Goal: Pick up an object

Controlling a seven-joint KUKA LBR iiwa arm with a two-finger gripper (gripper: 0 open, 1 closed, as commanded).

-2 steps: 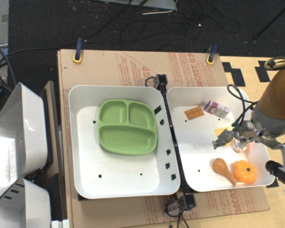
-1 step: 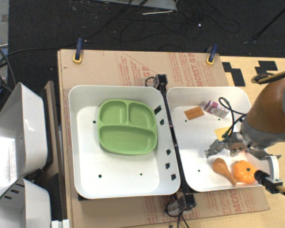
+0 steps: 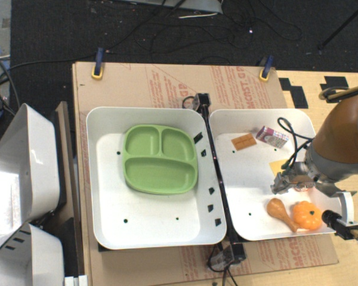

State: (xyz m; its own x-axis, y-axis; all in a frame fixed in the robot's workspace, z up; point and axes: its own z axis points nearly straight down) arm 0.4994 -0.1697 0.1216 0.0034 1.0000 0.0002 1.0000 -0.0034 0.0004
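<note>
In the right bin (image 3: 250, 222), my gripper (image 3: 286, 183) hangs low near the right side, just above a tan drumstick-shaped toy (image 3: 279, 210). An orange round fruit (image 3: 308, 215) lies beside that toy at the bin's front right corner. A small yellow piece (image 3: 278, 166) shows just behind the gripper, partly hidden by it. Farther back lie a flat orange-brown cracker (image 3: 243, 142) and a purple and silver wrapper (image 3: 272, 136). I see nothing held by the gripper.
The left bin (image 3: 107, 219) holds a green divided plate (image 3: 160, 159). A black cable (image 3: 289, 130) loops from the arm over the right bin's back. White tubs (image 3: 24, 165) stand off the bench to the left.
</note>
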